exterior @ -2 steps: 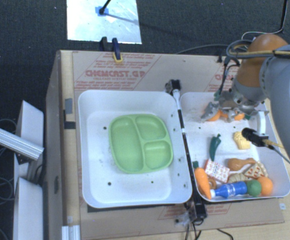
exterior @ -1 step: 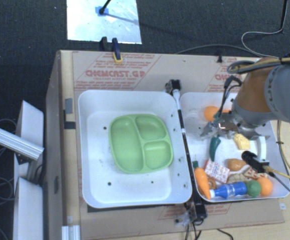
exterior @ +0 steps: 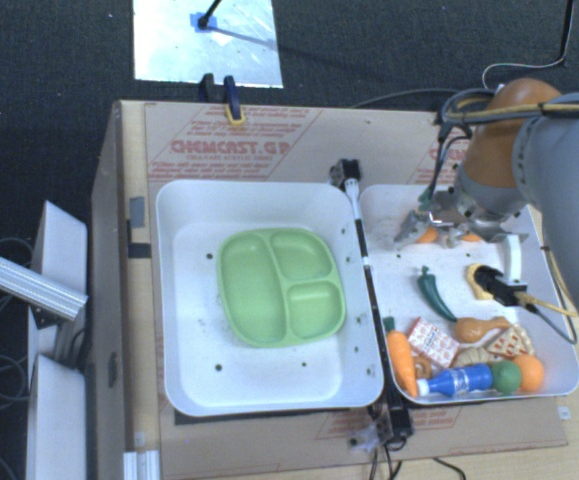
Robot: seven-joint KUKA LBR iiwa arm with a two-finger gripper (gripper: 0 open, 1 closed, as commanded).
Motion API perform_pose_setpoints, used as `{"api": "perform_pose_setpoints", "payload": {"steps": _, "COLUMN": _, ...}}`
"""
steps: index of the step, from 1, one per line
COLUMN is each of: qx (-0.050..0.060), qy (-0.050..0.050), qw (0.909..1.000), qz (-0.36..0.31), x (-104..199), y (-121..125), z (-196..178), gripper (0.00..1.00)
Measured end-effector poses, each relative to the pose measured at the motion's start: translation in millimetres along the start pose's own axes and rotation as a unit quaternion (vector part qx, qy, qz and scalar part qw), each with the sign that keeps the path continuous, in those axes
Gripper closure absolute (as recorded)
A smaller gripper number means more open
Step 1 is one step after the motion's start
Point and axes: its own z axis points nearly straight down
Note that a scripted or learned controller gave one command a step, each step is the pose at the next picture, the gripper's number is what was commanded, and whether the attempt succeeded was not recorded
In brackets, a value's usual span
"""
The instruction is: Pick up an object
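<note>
The arm reaches in over the right bin, orange band showing above the wrist, and the gripper sits low at the bin's far end. Its fingers look splayed apart, metal tips angled down toward the bin floor, nothing pinched between them. Right by the fingertips, a small orange piece lies on the white floor, touching or nearly touching them; what it is cannot be made out. Nearer the camera from the fingers, a dark green pepper lies alone on the floor. Farther that way, well clear of the fingers, a heap fills the near end: carrot, red-and-white packet, tan gourd-shaped toy, blue bottle, green ball, orange fruit. Off to the fingers' far side, the left bin carries a light green divided plate, lying flat.
</note>
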Motion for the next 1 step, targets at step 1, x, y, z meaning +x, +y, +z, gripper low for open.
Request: {"api": "perform_pose_setpoints", "payload": {"steps": 1, "qx": 0.001, "qy": 0.000, "qw": 1.0000, "qz": 0.001, "x": -1.5, "y": -54.0, "z": 0.6, "gripper": 0.00}}
